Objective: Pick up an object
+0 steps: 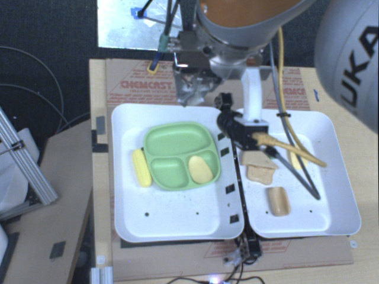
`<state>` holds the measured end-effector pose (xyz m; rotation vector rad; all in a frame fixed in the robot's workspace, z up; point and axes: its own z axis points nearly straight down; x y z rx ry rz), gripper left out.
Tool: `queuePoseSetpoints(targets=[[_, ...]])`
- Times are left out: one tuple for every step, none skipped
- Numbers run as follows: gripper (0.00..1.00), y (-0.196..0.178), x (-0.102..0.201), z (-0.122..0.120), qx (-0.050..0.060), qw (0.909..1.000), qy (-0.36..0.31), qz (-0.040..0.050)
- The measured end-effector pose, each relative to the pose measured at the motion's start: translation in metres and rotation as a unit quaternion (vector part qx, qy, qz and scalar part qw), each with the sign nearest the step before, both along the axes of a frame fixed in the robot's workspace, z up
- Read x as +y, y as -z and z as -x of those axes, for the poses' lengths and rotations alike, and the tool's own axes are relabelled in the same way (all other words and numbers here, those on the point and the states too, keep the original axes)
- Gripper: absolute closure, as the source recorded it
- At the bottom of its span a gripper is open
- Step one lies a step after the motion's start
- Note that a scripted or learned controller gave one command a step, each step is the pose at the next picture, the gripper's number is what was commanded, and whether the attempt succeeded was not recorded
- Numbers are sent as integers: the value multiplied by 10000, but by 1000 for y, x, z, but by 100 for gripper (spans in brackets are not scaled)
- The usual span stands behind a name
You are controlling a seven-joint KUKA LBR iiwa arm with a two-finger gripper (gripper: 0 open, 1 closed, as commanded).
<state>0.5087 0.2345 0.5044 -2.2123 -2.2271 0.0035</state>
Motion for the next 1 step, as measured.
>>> queuePoseSetpoints(targets=[[100,136,-60,24,43,10000,59,29]])
